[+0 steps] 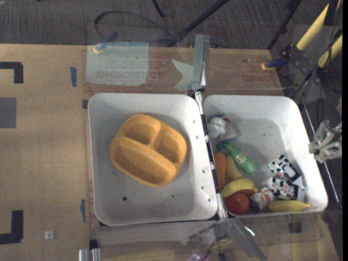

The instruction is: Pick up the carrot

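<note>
We see the slim orange carrot lying against the right white bin's nine-o'clock wall, while the pale gripper, at three o'clock, holds nothing, its opening indiscernible.

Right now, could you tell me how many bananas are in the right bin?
2: one banana above the tomato, another by the front-right wall. More may be hidden.
</note>
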`<act>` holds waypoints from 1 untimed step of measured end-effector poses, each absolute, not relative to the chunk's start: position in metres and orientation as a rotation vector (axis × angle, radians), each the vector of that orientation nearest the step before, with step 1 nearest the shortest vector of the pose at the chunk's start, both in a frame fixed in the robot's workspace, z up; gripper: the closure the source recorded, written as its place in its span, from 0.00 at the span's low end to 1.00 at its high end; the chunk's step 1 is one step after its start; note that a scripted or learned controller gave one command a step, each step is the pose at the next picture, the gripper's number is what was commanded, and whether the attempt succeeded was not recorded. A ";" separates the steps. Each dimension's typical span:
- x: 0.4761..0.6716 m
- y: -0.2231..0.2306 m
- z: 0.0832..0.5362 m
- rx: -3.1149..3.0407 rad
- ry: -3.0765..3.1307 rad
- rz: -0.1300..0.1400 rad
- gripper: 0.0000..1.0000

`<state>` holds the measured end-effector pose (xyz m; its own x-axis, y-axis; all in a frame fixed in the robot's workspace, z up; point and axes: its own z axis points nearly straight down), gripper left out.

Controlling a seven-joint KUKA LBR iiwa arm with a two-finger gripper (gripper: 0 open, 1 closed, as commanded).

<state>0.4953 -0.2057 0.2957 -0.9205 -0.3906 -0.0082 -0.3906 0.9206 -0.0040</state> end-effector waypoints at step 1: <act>0.489 -0.195 0.297 -1.000 2.973 -0.001 1.00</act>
<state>0.4888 -0.1952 0.2970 -0.7968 -0.6042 -0.0042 -0.6042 0.7968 -0.0022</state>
